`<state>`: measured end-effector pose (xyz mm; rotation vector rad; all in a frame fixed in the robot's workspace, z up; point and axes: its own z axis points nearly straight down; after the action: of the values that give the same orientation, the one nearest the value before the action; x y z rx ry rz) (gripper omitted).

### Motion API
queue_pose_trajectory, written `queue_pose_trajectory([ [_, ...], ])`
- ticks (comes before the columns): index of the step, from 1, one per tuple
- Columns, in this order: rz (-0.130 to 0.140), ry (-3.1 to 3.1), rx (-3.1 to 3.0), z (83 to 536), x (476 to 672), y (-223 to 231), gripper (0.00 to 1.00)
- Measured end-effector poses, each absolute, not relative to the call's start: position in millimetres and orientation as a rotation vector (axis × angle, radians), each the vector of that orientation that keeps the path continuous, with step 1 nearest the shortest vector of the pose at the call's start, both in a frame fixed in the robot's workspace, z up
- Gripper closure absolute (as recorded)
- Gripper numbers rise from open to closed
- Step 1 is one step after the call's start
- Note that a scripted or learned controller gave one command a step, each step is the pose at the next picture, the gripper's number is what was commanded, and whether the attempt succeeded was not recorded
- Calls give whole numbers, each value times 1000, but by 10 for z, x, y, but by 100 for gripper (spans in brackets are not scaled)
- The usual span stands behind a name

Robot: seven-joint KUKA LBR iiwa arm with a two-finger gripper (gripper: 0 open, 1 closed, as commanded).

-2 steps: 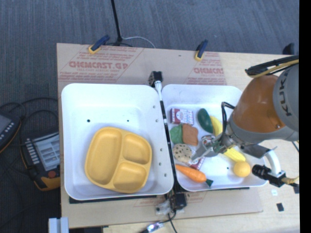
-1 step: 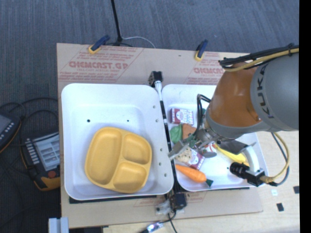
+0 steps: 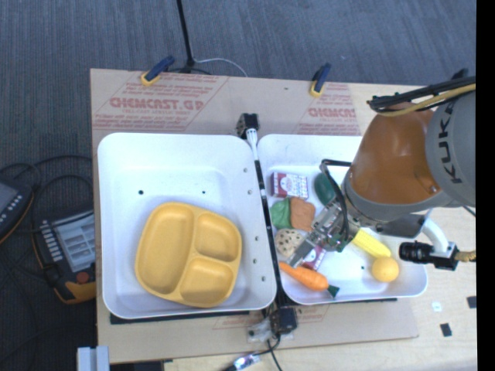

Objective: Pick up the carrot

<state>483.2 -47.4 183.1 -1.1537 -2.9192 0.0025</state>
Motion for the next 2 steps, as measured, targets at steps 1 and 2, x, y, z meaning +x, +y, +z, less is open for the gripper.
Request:
queue_pose_trajectory([
  [1,1,-2735,-1546,1830,5245,-392,0],
  [2,7,-2354,-2084,1832,5749,-895,0],
])
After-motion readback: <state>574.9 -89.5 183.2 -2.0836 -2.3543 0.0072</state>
